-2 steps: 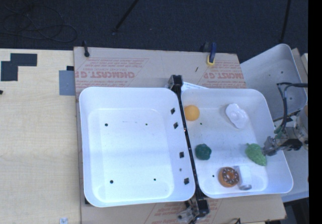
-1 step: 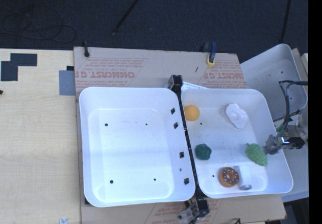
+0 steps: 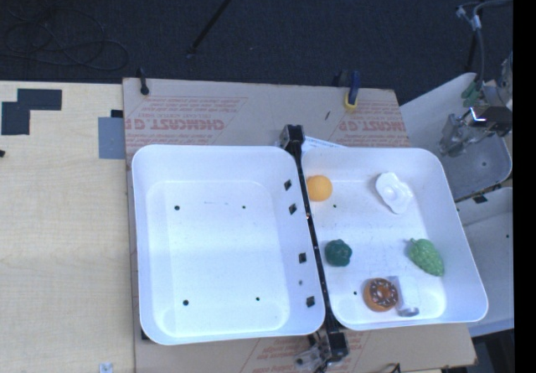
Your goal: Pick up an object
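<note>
Right bin (image 3: 452, 195): one orange ball (image 3: 319, 188), white lump (image 3: 393, 193), two green pieces (image 3: 338, 252), doughnut (image 3: 381, 294); gripper (image 3: 469, 121) perhaps at right edge, grip unclear

The only lettering that can be read stands on the cardboard sheet (image 3: 251, 116) lying under the two white bins. Along its far strip, red print appears upside down and mirrored from this camera: on the left part it seems to spell "CHEMCRAZT, G.P" or something close to it, and the same word repeats on the right part (image 3: 368, 123), past the blue and yellow clamp (image 3: 352, 91). The exact letters are too soft to confirm. At the near edge, below the bins, more red print (image 3: 280, 354) shows on the cardboard, but it is cut off and unreadable.
</note>
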